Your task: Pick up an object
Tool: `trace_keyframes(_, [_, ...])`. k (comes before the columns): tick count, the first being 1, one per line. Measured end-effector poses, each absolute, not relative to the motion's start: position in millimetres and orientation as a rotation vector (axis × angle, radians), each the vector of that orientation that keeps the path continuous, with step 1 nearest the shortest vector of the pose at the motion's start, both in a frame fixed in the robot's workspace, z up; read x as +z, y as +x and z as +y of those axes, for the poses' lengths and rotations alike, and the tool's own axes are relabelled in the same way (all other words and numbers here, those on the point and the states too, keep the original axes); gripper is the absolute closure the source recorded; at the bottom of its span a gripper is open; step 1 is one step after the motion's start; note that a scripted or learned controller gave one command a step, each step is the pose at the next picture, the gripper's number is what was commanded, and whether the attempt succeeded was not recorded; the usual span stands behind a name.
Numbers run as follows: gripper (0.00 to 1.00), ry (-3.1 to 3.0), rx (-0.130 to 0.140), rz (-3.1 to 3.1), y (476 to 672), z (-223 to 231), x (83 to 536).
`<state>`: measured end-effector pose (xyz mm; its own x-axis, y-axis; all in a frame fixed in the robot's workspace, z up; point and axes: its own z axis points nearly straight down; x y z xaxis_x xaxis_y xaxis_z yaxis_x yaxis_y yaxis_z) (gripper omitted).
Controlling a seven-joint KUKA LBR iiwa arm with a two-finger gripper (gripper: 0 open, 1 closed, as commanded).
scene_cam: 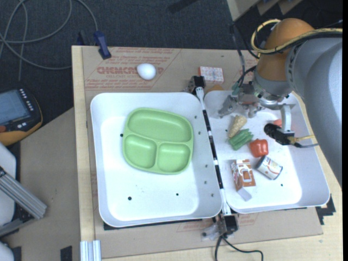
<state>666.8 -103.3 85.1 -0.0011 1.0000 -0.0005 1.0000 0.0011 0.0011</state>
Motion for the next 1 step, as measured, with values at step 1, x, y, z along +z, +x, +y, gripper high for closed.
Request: trace_keyframes(1, [0.0, 2.223, -0.002, 2.222, 628.6, -102.6, 84.6])
